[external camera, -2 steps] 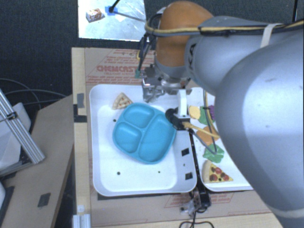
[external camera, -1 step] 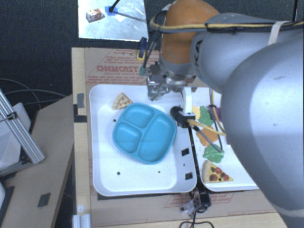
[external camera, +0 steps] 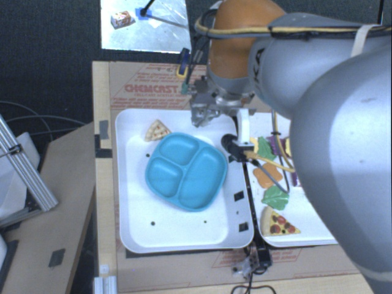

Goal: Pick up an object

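Note:
A blue divided plate [external camera: 185,170] lies in the middle of the left bin [external camera: 131,225]. A tan waffle-like wedge [external camera: 157,130] rests at that bin's far left corner. My gripper [external camera: 203,116] hangs over the far edge of the left bin, just beyond the plate's far rim and to the right of the wedge. I see nothing held in it. The right bin [external camera: 306,234] holds a pizza slice [external camera: 279,223], green leafy pieces [external camera: 275,196], an orange piece [external camera: 267,176] and a yellow stick [external camera: 272,159]; the arm hides much of that bin.
The big grey arm covers the right side of the view above the right bin. A cardboard sheet [external camera: 147,84] lies under both bins. A metal frame [external camera: 24,170] and a wooden board [external camera: 61,225] stand to the left.

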`<state>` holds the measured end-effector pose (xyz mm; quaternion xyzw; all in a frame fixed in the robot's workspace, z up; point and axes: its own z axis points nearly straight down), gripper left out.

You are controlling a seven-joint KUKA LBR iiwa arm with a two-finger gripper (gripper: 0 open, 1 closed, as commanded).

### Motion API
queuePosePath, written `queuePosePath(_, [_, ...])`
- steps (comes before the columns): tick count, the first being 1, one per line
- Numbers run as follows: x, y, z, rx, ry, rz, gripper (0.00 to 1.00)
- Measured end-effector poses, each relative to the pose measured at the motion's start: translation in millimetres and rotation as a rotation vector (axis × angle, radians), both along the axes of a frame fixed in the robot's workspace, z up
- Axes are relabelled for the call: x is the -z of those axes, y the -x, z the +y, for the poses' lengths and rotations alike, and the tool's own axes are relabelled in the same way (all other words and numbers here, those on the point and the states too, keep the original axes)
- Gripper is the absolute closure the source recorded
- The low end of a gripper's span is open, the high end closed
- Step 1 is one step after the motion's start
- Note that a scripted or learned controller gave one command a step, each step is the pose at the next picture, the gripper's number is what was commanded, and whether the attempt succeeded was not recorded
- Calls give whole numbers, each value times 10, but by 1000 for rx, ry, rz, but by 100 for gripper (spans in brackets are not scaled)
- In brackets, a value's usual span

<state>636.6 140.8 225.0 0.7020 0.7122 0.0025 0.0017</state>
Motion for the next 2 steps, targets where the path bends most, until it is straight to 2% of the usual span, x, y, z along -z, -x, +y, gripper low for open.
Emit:
queuePosePath(1, [-108, -6, 2, -6, 0, -2, 100])
queuePosePath(2, [656, -326, 32, 9, 2, 5, 100])
